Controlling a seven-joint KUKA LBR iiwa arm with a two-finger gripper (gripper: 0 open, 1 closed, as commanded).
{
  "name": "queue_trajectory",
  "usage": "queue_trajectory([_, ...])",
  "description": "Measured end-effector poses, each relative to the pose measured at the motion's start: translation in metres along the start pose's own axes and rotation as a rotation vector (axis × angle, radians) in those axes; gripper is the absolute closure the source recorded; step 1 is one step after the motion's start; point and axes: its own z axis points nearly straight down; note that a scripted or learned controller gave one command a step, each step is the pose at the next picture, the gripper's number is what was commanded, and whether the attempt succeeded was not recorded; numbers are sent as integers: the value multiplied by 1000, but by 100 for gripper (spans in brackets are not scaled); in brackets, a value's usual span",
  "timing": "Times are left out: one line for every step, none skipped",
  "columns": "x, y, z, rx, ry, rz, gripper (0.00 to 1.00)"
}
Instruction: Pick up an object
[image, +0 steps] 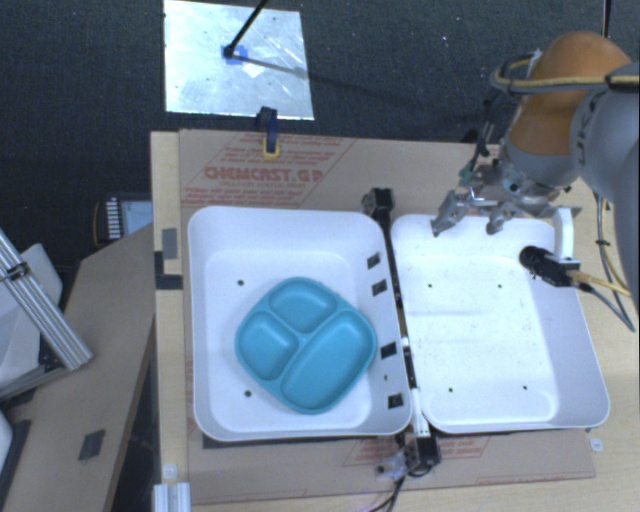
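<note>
While hovering over the right bin's (500, 410) far edge, fingers (442, 222) spread open (467, 222), gripping nothing. Lying well apart in the left bin (215, 400): blue divided plate (305, 344). Risking slipping off that shallow, smooth rim.

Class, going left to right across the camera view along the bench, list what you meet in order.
Left bin → blue divided plate → black clips between the bins → right bin; above its far edge, the open gripper.
</note>
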Motion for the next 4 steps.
queue_trajectory([-3,-7,45,3,0,2,0])
queue_trajectory([2,-6,107,4,1,-1,0])
queue_trajectory([2,-5,118,0,0,-1,0])
queue_trajectory([2,-4,106,-3,0,-2,100])
